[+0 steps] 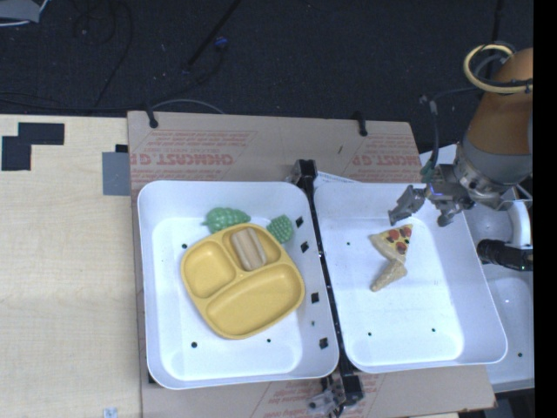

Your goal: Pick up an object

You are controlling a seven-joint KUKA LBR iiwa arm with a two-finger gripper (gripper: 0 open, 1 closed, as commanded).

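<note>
Dark carpet strewn with cables fills the background behind your desk (61,233), a pale wooden top with a sheet of printed cardboard (261,146) laid under 2 shallow white bins.

You have the grey arm (496,129) with its orange band reaching in from the right, above the upper right corner of the right bin (435,338). The left bin (165,338) sits touching it along a black divider.

Inside the left bin you see a yellow tray (252,307) with 3 compartments, tilted at a slant; a tan hot dog (250,249) lies in its upper right compartment. A green leafy toy (226,219) pokes out from behind the tray's top edge, and a smaller green piece (281,228) sits just beside the tray's upper right corner.

Your jaws (426,205) hang over the right bin's upper part, spread open and holding nothing. Just below and left of them lies a pizza slice (394,241), and near below that, apart from it, a tan wedge (388,276).
</note>
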